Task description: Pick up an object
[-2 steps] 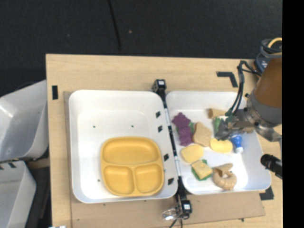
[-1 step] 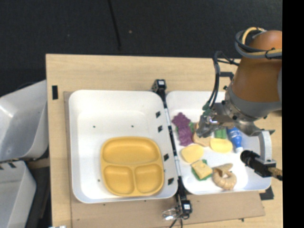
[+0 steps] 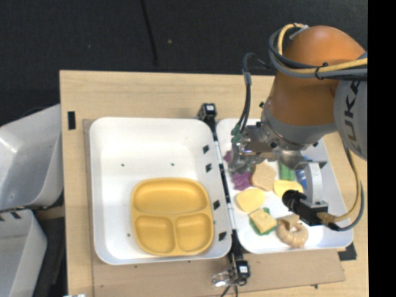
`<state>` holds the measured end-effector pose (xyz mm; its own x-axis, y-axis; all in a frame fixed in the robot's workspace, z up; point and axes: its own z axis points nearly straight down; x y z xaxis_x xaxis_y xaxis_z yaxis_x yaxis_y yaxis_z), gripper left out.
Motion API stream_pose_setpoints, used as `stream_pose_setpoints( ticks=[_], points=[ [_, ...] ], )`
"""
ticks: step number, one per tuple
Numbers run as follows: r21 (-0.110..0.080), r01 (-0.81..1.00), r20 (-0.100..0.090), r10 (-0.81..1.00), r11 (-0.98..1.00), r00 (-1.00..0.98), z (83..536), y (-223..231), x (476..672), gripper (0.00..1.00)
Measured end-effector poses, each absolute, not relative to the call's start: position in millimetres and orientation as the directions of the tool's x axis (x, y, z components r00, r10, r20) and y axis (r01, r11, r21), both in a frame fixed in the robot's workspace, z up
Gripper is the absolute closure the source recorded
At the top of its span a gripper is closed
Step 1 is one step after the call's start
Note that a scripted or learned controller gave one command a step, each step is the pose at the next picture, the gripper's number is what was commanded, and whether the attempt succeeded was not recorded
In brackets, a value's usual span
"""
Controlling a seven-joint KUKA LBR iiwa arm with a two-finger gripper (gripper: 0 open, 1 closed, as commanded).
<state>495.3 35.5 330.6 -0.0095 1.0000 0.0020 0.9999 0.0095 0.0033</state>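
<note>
My gripper point(image 3: 246, 156) hangs low over the left part of the right bin point(image 3: 334, 228), under the big orange and grey wrist. Just beneath and beside it lie a purple piece point(image 3: 242, 179) and a tan bread-like slice point(image 3: 265, 177). Nearer the front lie a pale yellow wedge point(image 3: 250, 199), a green and yellow sponge-like block point(image 3: 263, 221) and a beige doughnut-shaped piece point(image 3: 292, 231). A yellow-green piece point(image 3: 285, 186) shows behind a black part of the arm. The arm hides the bin's far part.
The left bin point(image 3: 124, 147) holds a yellow tray with three compartments point(image 3: 172, 216) at its front. A black divider with clips point(image 3: 221, 172) runs between the bins. A cable point(image 3: 247, 98) loops down beside the wrist. Wooden bench edge point(image 3: 154, 79) surrounds both bins.
</note>
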Motion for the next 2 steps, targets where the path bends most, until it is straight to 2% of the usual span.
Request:
stream_pose_setpoints(
  ticks=[1, 2],
  points=[
    [0.015, 1.0, 0.009, 1.0, 0.021, -0.021, 458.9, 187.2, 489.1, 1.0],
    [-0.012, 1.0, -0.006, 1.0, -0.009, 0.009, 319.6, 86.2, 488.8, 1.0]
  ],
)
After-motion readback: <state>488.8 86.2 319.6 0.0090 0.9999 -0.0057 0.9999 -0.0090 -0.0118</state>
